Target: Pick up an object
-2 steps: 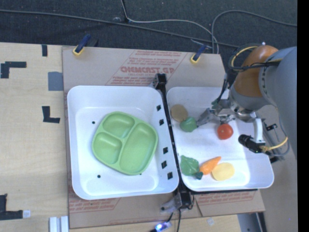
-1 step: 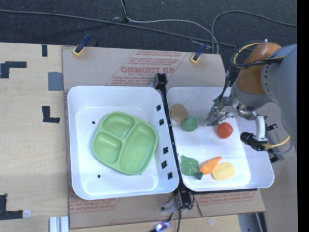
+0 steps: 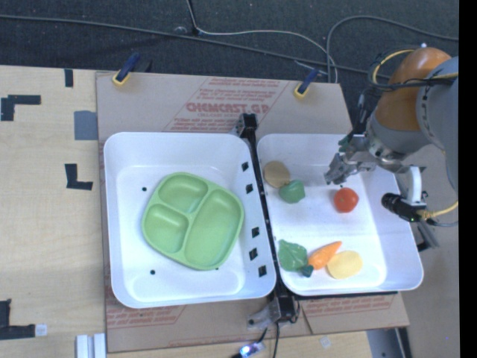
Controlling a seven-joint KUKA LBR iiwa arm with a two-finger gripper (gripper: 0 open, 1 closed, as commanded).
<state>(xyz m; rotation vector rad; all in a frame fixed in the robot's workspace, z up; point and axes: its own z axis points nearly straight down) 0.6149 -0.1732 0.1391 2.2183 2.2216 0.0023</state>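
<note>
The right bin holds several toy foods. A tan potato-like piece lies at its upper left with a green round piece just below it. A red tomato sits mid-bin. Near the front lie a green leafy piece, an orange carrot and a yellow piece. My gripper hangs over the bin's upper right part, just up and left of the tomato, with nothing seen between its fingers.
The left bin holds a green divided plate. A black divider strip runs between the bins. Cables cross the dark floor behind the bench. Yellow clamps pin the cardboard under the bins.
</note>
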